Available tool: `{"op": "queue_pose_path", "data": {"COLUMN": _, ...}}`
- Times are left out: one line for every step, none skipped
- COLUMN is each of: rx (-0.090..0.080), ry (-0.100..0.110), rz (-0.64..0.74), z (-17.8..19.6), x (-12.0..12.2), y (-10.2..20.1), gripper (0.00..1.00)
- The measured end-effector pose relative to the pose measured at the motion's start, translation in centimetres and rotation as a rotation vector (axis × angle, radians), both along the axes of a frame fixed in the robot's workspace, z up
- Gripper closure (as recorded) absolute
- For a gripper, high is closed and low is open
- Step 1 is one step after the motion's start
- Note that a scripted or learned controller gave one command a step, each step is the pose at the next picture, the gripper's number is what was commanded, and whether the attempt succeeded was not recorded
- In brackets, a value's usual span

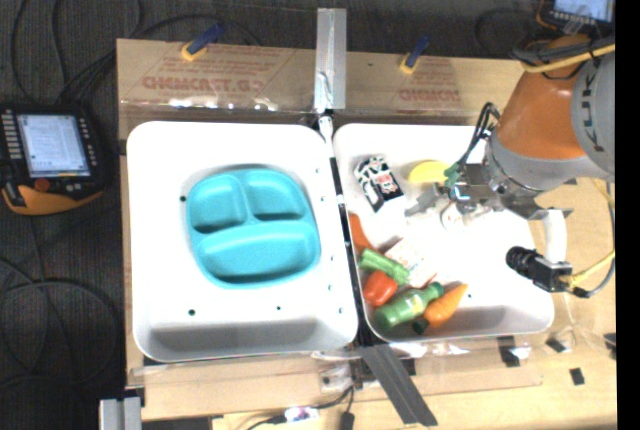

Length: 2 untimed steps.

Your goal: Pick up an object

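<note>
Yellow fruit [427, 172] just up-left of claw [452, 201], in right bin [500, 313] | claw finger state: cannot tell | toy vegetables [405, 296] heaped below-left | advice: centre over fruit, descend straight, avoid black-and-white carton [378, 180] further left

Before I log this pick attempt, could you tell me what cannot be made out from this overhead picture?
- Gripper, camera view: its fingers are small and blurred against the white right bin, so whether it grips anything is unclear.
- Yellow object: partly covered by the gripper; its kind is unclear.
- Toy vegetables: piled and overlapping, so individual pieces are hard to separate.
- Black-and-white carton: print too small to read.
</note>
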<state>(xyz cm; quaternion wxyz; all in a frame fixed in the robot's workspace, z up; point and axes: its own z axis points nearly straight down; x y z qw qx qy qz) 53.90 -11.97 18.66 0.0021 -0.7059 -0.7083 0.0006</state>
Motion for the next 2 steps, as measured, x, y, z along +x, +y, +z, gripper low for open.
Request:
{"op": "queue_pose_path", "data": {"rx": -0.002, "ry": -0.002, "rz": 0.079, "z": -9.3, "x": 5.3, "y": -0.4, "gripper": 0.0}}
{"op": "queue_pose_path", "data": {"rx": -0.001, "ry": 0.031, "rz": -0.027, "z": -9.8, "x": 10.9, "y": 0.0, "gripper": 0.0}}
